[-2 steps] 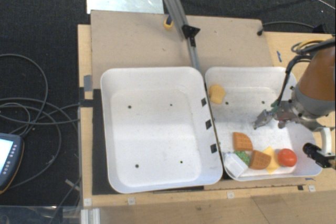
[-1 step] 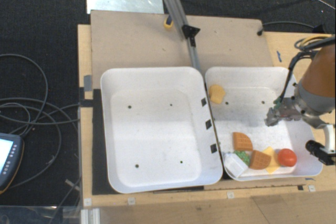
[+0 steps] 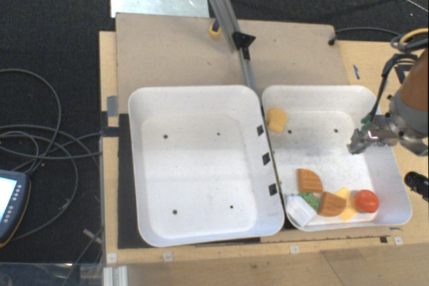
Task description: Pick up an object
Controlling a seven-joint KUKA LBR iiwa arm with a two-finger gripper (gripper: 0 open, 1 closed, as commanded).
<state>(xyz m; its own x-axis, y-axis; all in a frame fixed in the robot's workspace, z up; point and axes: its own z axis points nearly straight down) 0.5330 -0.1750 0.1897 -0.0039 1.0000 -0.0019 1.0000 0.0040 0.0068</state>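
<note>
The pick looks barely begun. The gripper (image 3: 360, 141) hangs over the right bin (image 3: 335, 101), near its 3 o'clock wall, with nothing between its fingers; whether they are apart or together cannot be told from this slanted view.

Everything worth picking lies in that same bin. A pale yellow lump (image 3: 276, 119) sits alone at about 10 o'clock, close to the divide with the left bin (image 3: 194, 98). The rest is bunched along the 6 o'clock edge: an orange waffle-like piece (image 3: 310, 180), a brown wedge (image 3: 332, 203) just beside a yellow slice (image 3: 346, 205), a red ball (image 3: 366, 201) toward 5 o'clock, and a white and green item (image 3: 302, 208) at 7 o'clock, touching or nearly touching its neighbours.

Judging by position, the red ball is the nearest candidate. All the real work remains: choosing a target, descending, closing on it and lifting it off the bin floor.
</note>
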